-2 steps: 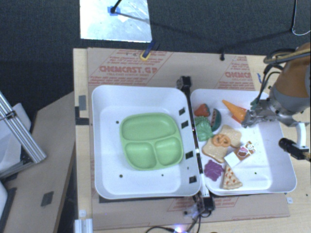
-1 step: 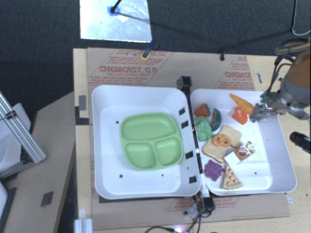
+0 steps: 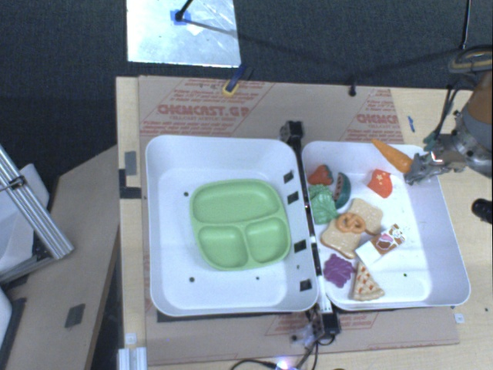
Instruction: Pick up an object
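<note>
Orange carrot (image 3: 394,157) at upper right of the right bin (image 3: 451,237), long axis slanting from upper left down to lower right, against the rim. Gripper (image 3: 423,168) just beside it, blurred; finger state unreadable. Arm cropped at frame's right.

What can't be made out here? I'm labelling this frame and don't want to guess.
- The hand, camera view: small and blurred at the right bin's far rim, so its state is unreadable.
- The arm, camera view: cut off by the right edge.
- The carrot: its tip nearest the hand blurs into it; contact is unclear.
- The small box: print too small to read.
- The green toy: shape too indistinct to identify.
</note>
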You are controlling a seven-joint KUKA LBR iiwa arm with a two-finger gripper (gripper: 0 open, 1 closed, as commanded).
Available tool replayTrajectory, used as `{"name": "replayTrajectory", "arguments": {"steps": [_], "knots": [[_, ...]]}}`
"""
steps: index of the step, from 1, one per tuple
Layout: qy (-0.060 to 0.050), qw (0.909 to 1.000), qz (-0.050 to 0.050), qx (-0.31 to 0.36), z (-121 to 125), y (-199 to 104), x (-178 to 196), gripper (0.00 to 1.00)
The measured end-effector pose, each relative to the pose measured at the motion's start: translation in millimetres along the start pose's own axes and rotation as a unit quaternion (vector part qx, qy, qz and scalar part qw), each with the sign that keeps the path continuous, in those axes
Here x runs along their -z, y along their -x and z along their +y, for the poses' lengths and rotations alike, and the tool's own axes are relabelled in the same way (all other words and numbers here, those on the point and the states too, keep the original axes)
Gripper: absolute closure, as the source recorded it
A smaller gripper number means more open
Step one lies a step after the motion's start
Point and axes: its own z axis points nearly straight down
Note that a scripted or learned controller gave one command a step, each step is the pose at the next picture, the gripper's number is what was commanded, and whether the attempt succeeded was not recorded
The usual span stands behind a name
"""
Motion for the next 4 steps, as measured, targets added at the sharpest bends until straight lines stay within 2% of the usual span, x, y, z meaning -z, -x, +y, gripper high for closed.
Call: {"name": "replayTrajectory", "arguments": {"steps": [1,2,4], "knots": [[-0.002,1.0000,0.002,0.002,-13.0,-51.0,10.7,1.00],[-0.003,1.0000,0.002,0.002,-38.0,-100.6,3.4,1.00],[-0.003,1.0000,0.002,0.002,-62.2,-208.5,-13.3,1.00]]}}
